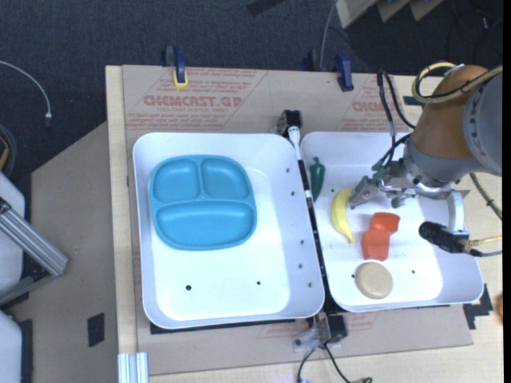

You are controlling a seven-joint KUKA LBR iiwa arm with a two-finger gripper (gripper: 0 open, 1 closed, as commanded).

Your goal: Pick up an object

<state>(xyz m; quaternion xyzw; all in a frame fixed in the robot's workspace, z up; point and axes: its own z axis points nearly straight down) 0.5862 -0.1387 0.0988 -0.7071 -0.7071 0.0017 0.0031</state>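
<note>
Camera view has the gripper (pixel 369 191) low in the right bin (pixel 455 282), whether clenched or released I cannot tell; beside it lie a banana (pixel 342 215), orange block (pixel 378 235) and tan disc (pixel 373 280).

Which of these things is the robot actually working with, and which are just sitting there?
Part of the job:
gripper
yellow toy banana
orange block
round beige disc
dark green toy pepper

Just lying about:
blue divided plastic plate
blue clamps
</note>
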